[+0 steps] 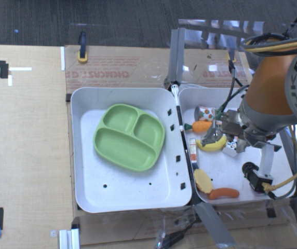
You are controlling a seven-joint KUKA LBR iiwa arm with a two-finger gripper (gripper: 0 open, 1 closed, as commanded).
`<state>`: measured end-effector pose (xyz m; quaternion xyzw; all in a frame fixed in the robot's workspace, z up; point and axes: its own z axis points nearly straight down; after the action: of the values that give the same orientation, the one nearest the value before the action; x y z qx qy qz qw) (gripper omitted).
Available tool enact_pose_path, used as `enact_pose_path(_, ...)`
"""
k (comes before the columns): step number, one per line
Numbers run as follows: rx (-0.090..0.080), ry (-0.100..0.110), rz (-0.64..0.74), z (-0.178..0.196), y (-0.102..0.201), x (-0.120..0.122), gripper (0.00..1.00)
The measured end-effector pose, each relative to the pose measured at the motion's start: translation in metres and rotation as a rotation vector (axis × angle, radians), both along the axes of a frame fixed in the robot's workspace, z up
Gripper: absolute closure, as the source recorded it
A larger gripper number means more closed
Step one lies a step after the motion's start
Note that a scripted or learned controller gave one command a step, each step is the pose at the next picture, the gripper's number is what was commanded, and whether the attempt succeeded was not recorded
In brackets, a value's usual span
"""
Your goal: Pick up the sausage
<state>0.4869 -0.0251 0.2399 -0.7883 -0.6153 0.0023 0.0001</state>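
The sausage (224, 193) is a short reddish-orange link lying flat near the front wall of the right bin (273, 198). My gripper (211, 137) hangs over the middle of that bin, right above a yellow banana (214, 144). It is well behind the sausage and slightly to its left, not touching it. The grey arm with its orange band (273, 79) comes in from the right and hides the bin's back right part.
A pale yellow oval piece (202, 180) lies just left of the sausage. An orange carrot (201, 126), a small printed can (205, 112) and a slim tube (192, 150) lie nearby. A green divided plate (130, 136) sits in the left bin (86, 191).
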Motion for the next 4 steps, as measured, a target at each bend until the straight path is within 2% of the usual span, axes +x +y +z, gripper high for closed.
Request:
enact_pose_path(1,0.002,0.003,-0.103,-0.117,-0.069,-0.011,0.00)
enact_pose_path(2,0.000,0.000,-0.269,-0.050,0.002,-0.009,0.00)
enact_pose_path(3,-0.003,0.000,-0.519,0.077,-0.055,-0.009,0.00)
enact_pose_path(4,-0.008,0.007,-0.514,0.084,-0.055,-0.008,1.00)
